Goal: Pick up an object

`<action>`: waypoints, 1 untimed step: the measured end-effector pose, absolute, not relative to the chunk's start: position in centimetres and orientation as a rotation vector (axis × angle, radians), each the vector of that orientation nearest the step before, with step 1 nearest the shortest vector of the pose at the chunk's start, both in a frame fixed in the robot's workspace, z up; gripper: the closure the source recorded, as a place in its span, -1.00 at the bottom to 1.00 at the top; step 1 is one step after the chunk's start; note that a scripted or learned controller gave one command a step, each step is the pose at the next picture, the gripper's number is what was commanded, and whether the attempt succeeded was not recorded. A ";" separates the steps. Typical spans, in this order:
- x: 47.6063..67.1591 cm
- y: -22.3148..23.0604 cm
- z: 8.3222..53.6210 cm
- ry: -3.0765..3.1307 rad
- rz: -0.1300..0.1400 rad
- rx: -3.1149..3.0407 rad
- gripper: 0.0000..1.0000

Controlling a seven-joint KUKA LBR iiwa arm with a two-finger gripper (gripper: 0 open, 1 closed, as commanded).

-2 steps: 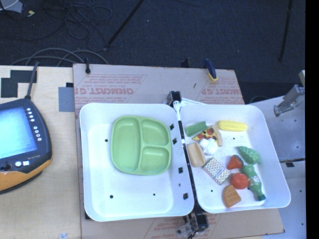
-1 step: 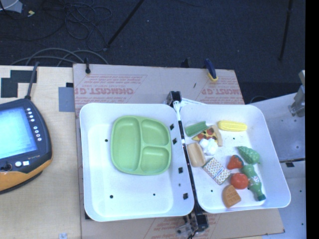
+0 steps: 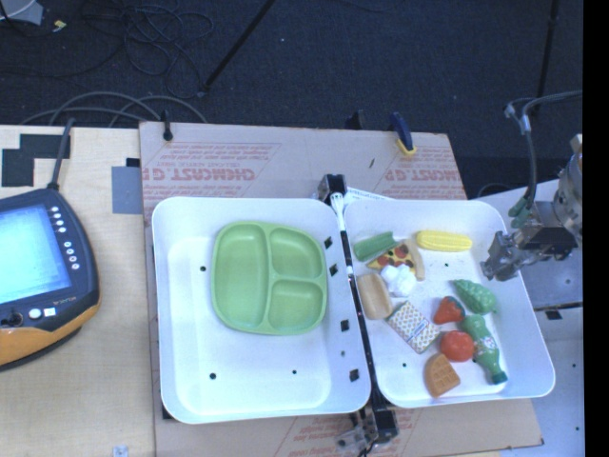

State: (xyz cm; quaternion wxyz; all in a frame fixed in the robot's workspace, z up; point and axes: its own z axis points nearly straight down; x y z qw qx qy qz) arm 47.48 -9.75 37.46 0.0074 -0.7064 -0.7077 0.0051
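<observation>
Two shallow white bins sit side by side on a cardboard sheet laid over a pale bench. The left bin (image 3: 190, 350) holds a light green divided plate (image 3: 269, 277) with three compartments, lying flat near its upper middle.

The right bin (image 3: 533, 369) holds a heap of toy food. A yellow corn cob (image 3: 443, 242) lies near the top, with a green pod-shaped piece (image 3: 374, 246) to its left. Below these is a small jumble of red, yellow and white pieces (image 3: 400, 267) too tangled to name. A tan bread roll (image 3: 373, 296) lies by the divider, and a patterned block (image 3: 414, 326) rests beside it at a tilt. Further right are a strawberry (image 3: 448, 309), a leafy green piece (image 3: 475, 296), a red tomato (image 3: 458, 346), a green bottle (image 3: 487, 352) and an orange biscuit-like piece (image 3: 442, 375) near the lower edge.

The gripper (image 3: 499, 259) hangs over the bin's right rim, beside the leafy piece, dark and blurred. Whether it is parted or closed cannot be made out, and nothing is seen held in it. The arm behind it is cut off at the right.

At far left, an orange-and-grey tablet controller (image 3: 38, 269) with a lit screen is cut by the edge. Cables trail over the dark floor behind.
</observation>
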 end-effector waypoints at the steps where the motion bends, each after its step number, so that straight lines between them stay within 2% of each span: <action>1: 47.6 -3.8 31.9 -2.221 0.008 -2.209 1.00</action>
